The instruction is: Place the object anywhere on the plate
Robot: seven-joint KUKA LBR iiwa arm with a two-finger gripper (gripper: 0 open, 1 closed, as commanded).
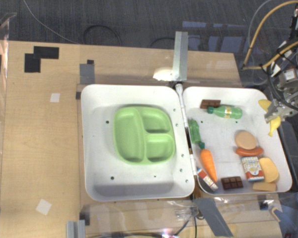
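The green divided plate [143, 134] lies in the middle of the left bin [97, 182] with nothing on it. My gripper [275, 114] hangs at the right wall of the right bin [285, 180], directly over a yellow banana [272, 127]. The banana's two ends stick out above and below the gripper, and its middle is hidden. Whether the gripper touches the banana cannot be made out.
The right bin also holds a brown chocolate bar [210, 103], a green bottle [225, 113], a green pickle [194, 132], a carrot [208, 164], a bun [246, 140], a small carton [252, 167] and another chocolate piece [232, 183]. Cables [268, 38] loop at the upper right.
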